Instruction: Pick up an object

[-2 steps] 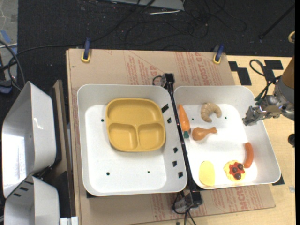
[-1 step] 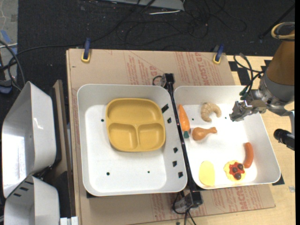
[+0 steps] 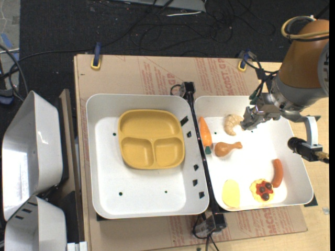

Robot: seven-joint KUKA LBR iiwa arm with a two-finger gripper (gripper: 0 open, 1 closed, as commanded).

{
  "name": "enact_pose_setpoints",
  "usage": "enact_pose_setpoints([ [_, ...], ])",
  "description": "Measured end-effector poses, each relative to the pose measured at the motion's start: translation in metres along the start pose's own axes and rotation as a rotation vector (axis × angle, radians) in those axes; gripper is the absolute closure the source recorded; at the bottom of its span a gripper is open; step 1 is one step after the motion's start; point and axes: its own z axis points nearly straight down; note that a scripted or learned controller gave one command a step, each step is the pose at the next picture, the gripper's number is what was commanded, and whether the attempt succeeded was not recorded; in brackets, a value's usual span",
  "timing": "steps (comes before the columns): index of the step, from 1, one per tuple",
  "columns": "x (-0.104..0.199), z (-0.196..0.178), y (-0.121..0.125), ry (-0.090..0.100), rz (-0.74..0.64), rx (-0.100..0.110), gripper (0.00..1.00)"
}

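Note:
The right bin (image 3: pixel 298 161) holds several toy foods: an orange carrot (image 3: pixel 205 133) along its left wall, a pale croissant-like piece (image 3: pixel 232 122), a tan drumstick (image 3: pixel 228 148), a red sausage (image 3: pixel 277 172), a pale yellow oval (image 3: pixel 231 193) and a small pizza piece with dark toppings (image 3: pixel 262 189). My gripper (image 3: pixel 252 121) hangs low over the bin's upper middle, just right of the pale croissant-like piece. The arm comes in from the right.
The left bin (image 3: pixel 99 156) holds a yellow divided plate (image 3: pixel 152 138). Both bins rest on a brown board (image 3: pixel 131 72). White tubs (image 3: pixel 29 156) stand at the far left. Cables lie on the dark floor beyond the board.

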Motion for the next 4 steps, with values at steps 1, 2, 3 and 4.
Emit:
enact_pose_setpoints([
  [1, 0.058, -0.009, 0.008, 0.001, -0.002, 0.0, 1.0],
  [2, 0.112, -0.015, 0.012, 0.001, -0.001, 0.001, 1.0],
  [3, 0.158, -0.008, 0.014, 0.001, 0.0, 0.003, 1.0],
  [4, 0.211, -0.014, 0.027, 0.001, 0.0, 0.0, 1.0],
])
